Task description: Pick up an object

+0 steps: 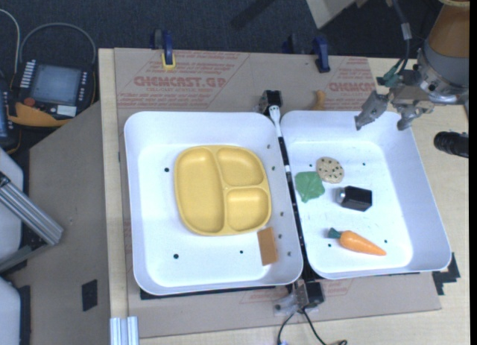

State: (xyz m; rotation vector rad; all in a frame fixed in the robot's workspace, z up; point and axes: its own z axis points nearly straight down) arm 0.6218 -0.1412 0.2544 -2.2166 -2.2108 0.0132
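Observation:
The right bin [417,187] holds a round speckled cookie [329,169], a green leafy piece [308,186], a small black block [355,198] and an orange carrot [357,242]. My gripper [387,115] hangs above the far edge of the right bin, its two grey fingers spread apart with nothing between them. It stands well behind the cookie and the black block, apart from all of them.
The left bin [149,209] carries a yellow divided plate [221,188] and a small brown block [267,247] near its front right corner. Blue clamps [168,45] grip the bench's far edge. A teach pendant [52,90] lies at the left.

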